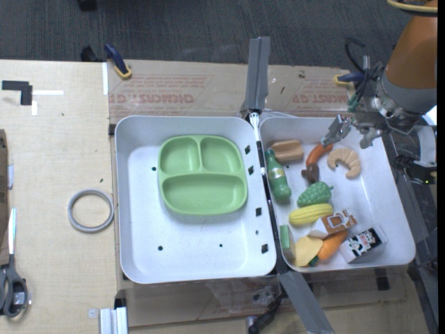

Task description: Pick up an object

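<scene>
A: What is seen on the bench?
B: Two white bins are set side by side. A green plate [202, 173] with three parts is laid in the left bin [132, 242].
A: And the right bin [389, 186]?
B: Toy food is piled there. A croissant [345, 161] is placed near the far right corner, with a carrot [318, 152] and a bread roll [287, 150] beside it along the far edge. A green bottle [277, 178] is laid by the left wall. A corn cob [310, 214] is found in the middle, and a small milk carton [363, 242] near the front right corner.
A: Where is the gripper [353, 126]?
B: It is held over the far right corner, just above the croissant and carrot. Its fingers are spread apart, and nothing is held between them.
</scene>
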Motion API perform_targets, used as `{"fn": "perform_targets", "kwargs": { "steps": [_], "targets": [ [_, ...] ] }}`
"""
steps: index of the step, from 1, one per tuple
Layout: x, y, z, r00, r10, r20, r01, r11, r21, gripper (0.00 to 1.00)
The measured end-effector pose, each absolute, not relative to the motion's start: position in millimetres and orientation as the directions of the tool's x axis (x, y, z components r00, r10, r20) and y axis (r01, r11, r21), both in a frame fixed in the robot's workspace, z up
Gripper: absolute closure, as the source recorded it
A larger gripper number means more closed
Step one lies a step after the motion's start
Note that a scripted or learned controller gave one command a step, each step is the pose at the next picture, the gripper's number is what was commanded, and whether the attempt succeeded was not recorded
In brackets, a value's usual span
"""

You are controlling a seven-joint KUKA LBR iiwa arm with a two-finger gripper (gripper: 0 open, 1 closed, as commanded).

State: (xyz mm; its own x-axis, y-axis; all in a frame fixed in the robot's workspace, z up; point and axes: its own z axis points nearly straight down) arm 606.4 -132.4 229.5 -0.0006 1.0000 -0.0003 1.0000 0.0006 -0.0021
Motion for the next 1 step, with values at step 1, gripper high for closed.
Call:
{"fn": "perform_targets", "kwargs": {
  "steps": [1],
  "targets": [
    [543.3, -115.7, 91.7, -0.053, 0.999, 0.0, 0.999, 0.053, -0.002, 0.0]
  ]
}}
